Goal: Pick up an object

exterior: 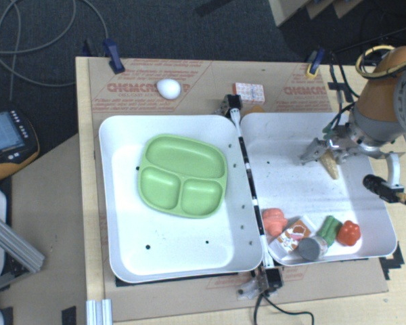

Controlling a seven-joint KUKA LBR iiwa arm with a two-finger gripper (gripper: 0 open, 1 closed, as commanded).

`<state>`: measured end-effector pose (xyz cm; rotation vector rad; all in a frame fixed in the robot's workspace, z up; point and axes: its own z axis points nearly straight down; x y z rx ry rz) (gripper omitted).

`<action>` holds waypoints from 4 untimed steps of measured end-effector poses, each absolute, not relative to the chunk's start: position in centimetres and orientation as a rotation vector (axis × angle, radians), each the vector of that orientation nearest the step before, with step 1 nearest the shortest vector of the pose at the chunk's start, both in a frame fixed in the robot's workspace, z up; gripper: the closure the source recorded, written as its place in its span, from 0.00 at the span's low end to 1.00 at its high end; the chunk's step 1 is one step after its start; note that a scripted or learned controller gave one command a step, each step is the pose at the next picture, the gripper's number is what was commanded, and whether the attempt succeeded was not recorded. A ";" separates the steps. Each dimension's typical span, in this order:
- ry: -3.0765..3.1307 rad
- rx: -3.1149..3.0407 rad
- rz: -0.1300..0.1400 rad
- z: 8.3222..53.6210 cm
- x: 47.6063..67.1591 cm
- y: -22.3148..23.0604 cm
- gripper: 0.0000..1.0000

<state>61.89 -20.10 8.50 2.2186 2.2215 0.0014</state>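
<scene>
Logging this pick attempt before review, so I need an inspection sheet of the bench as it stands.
Surface: two white bins side by side, left bin and right bin, on a cardboard-covered bench.
Job's things: pink object, packet, grey lid-like item, green item and red item clustered at the right bin's near edge.
Clutter: green divided plate in left bin; white ball and small patterned box on cardboard.
Grippers: gripper over right bin's far half, holding nothing visible.
Cables: loops on the floor; cable at bench front.
Surroundings: handheld pendant at left.
</scene>
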 end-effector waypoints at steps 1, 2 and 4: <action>2.221 2.215 0.001 9.5 62.0 -20.1 1.00; 2.221 2.221 0.001 19.2 56.0 -17.4 1.00; 2.223 2.218 0.003 25.9 63.3 -6.7 1.00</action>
